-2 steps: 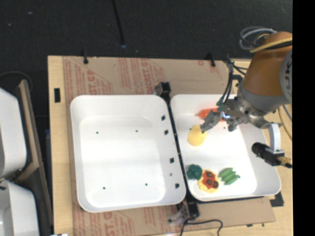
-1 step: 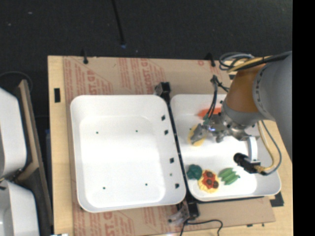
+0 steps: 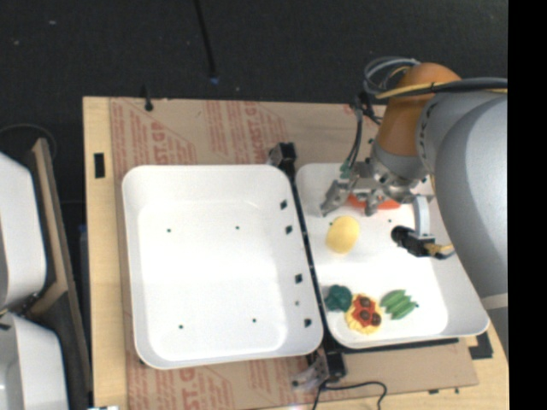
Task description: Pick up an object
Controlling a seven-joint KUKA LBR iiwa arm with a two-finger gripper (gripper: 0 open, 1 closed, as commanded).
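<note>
Lemon (image 3: 343,234), yellow, lies in the right bin (image 3: 444,293), in the half nearer the left bin, about midway down that side. It sits loose on the white floor. The gripper (image 3: 352,200) hangs over the far part of the same bin, close beside the lemon on its far side. Nothing can be seen held in the gripper. Whether it is apart or together can't be told from this angle, and whether it touches the lemon can't be told either.

The grey arm (image 3: 466,169) comes in from the right, and its orange band (image 3: 408,109) sits above the wrist.

Three more things lie near the front edge of the right bin, well apart from the lemon. They are a dark green lump (image 3: 338,297), a yellow piece with red spots (image 3: 365,313) and a light green leafy piece (image 3: 398,303). The lump and the spotted piece are just beside each other, and the leafy piece is just to the right of them.

The left bin (image 3: 137,229) is white and shallow, side by side with the right one. Both rest on a cardboard sheet (image 3: 197,135) with red print.
</note>
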